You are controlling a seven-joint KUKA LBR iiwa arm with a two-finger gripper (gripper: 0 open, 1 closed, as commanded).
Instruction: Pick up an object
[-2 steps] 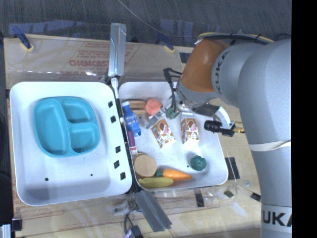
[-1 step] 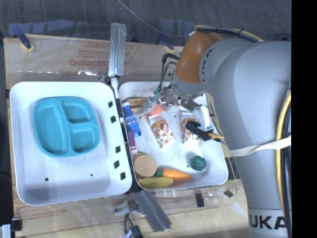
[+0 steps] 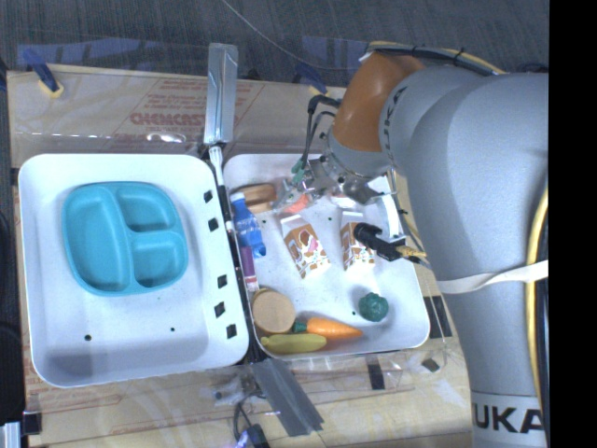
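Arm is hogging the whole right side of the shot, closest thing to the cam, w/ the orange band sitting above the wrist. Gripper is hanging down at the back of the right bin, right over the clutter there. Can't tell if it's grasping anything or let go tbh, wrist is blocking it.

Stuff that could go wrong imo: things are lying packed close at that back corner, so it's prob going to nudge 2 items at once or pinch an edge and slip off. Also near the bin wall + divider, so a scrape is possible.

Candidate objs: two printed snack packs are lying flat mid-bin, brownish bun-like thing just beside the gripper, blue tube-ish item along the left wall. Up front: carrot, banana, green lump, tan disc.

Left bin is holding a blue divided tray.
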